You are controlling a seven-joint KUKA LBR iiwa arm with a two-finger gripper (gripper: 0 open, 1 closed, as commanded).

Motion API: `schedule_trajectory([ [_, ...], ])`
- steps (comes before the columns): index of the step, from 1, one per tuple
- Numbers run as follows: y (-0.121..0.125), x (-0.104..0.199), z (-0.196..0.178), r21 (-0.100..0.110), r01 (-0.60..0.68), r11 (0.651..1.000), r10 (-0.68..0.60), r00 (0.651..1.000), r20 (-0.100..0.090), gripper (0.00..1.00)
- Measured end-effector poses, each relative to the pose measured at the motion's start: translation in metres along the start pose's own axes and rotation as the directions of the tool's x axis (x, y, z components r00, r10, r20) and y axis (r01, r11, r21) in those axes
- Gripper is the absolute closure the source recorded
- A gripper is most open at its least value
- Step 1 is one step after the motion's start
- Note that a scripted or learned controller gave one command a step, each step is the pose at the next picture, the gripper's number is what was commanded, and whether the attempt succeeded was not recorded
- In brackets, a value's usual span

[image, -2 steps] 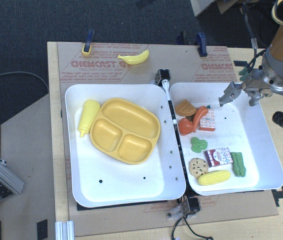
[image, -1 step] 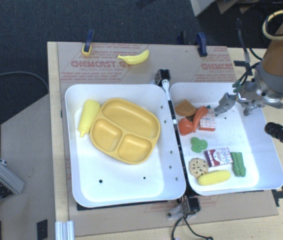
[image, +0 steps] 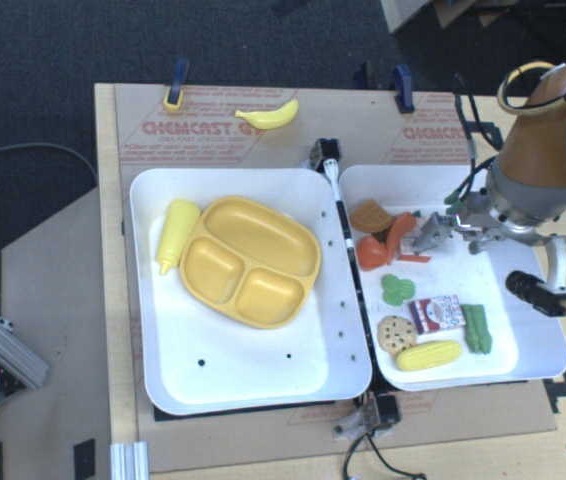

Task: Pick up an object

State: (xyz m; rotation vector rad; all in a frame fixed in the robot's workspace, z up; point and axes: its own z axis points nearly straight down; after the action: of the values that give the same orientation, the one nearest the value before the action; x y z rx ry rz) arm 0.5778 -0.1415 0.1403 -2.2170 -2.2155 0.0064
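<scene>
On the bench, seen from above, two shallow white bins sit side by side. Over on the left, the left bin holds a yellow divided plate, tilted across its middle, with a yellow squeeze bottle lying just beside the plate's left edge. Outside the bins, a toy banana rests on the board near the back. Across the divider, the right bin is busier: a brown piece at the back, an orange-red carrot-like toy just in front of it, a green piece, a cookie, a small red-and-white packet, a corn cob and a green pod near the front. Reaching in from the right, the grey arm with its orange band bends low over this bin, and the gripper sits just beside the carrot-like toy's right end. From where I stand I cannot tell whether the gripper is open or closed.
</scene>
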Motion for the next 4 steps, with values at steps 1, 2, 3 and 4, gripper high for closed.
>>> schedule_trajectory([
  [1,0.0,0.001,0.053,-0.002,0.0,1.0,0.0,1.0,0.0,0.0],
  [2,0.001,0.0,0.039,-0.009,-0.001,1.0,0.001,1.0,0.002,1.0],
  [3,0.006,0.003,-0.024,-0.015,0.002,1.0,-0.002,1.0,0.004,1.0],
  [4,0.008,0.0,-0.068,-0.014,0.002,1.0,-0.002,1.0,0.004,1.0],
])
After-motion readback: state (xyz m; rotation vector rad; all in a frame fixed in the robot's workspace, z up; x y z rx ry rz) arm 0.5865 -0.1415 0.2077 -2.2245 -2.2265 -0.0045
